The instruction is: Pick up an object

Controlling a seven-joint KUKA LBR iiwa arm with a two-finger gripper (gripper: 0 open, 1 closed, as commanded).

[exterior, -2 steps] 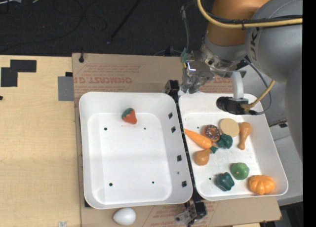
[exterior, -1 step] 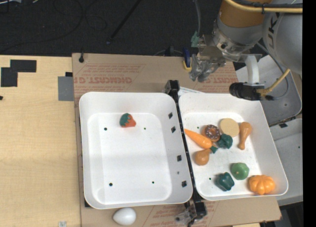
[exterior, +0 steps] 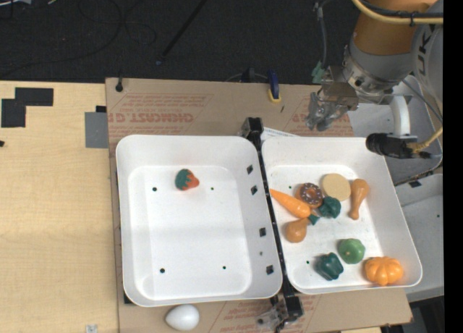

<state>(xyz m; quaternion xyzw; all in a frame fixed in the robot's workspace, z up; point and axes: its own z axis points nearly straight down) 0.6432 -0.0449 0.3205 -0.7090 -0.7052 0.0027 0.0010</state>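
Observation:
My gripper (exterior: 320, 118) hangs above the bench just behind the back rim of the right bin (exterior: 405, 216), apart from every object. In that bin lie an orange carrot (exterior: 289, 203), a brown doughnut (exterior: 312, 193), a tan round piece (exterior: 336, 184), a tan drumstick (exterior: 357, 197), a small dark green vegetable (exterior: 330, 208), an orange-brown pear shape (exterior: 295, 231), a green apple (exterior: 351, 250), a dark green pepper (exterior: 328, 266) and an orange pumpkin (exterior: 383, 271). A red strawberry with a green top (exterior: 187, 179) lies alone in the left bin (exterior: 130, 216).
A white egg (exterior: 181, 317) rests on the cardboard in front of the left bin. A black divider with clips (exterior: 264, 208) runs between the bins. A black cylinder (exterior: 387, 144) juts over the right bin's back right corner.

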